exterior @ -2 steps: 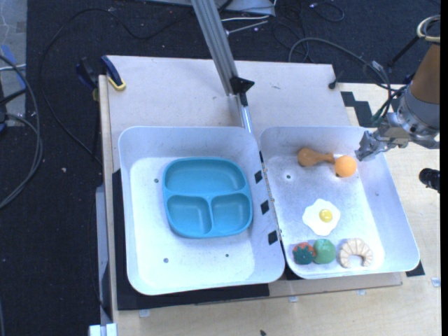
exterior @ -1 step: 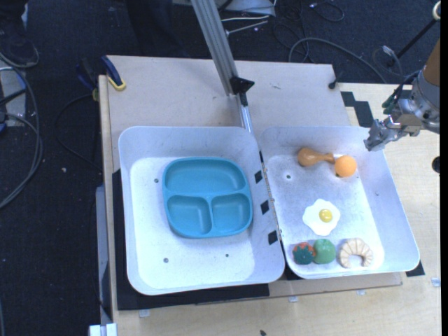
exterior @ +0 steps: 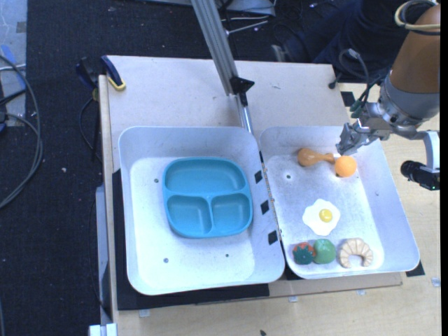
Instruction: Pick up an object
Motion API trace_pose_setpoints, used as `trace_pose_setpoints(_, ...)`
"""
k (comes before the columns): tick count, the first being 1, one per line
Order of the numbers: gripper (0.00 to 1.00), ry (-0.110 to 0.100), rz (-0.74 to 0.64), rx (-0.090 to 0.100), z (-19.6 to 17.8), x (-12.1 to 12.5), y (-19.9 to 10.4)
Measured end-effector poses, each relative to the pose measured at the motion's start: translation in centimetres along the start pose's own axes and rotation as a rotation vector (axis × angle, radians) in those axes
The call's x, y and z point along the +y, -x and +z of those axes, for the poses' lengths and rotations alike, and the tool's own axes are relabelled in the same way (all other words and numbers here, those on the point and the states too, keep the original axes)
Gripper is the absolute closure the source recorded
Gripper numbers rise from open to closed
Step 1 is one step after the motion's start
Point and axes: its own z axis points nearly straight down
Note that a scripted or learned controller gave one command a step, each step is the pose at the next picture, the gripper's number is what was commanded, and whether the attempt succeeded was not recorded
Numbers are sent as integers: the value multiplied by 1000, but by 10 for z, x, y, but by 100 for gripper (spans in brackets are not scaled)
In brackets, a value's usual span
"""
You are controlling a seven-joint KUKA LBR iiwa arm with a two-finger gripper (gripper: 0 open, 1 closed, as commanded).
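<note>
While the end effector (exterior: pixel 348 144) hangs low over the right bin (exterior: pixel 392 208), just above the orange ball (exterior: pixel 345 166), nothing looks lifted yet; I cannot tell its opening.

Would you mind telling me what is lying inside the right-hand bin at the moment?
The right bin holds a drumstick, an orange ball, a fried egg, a green-and-red vegetable cluster and a croissant. The gripper hangs over its far edge, covering the bin floor there.
</note>
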Motion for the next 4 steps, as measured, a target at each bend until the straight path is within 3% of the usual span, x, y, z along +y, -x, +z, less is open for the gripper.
trace_pose_setpoints(3, 100, -2, 1, 0, 16, -21, -151)
trace_pose_setpoints(4, 100, 2, -1, 0, 7, -16, -208)
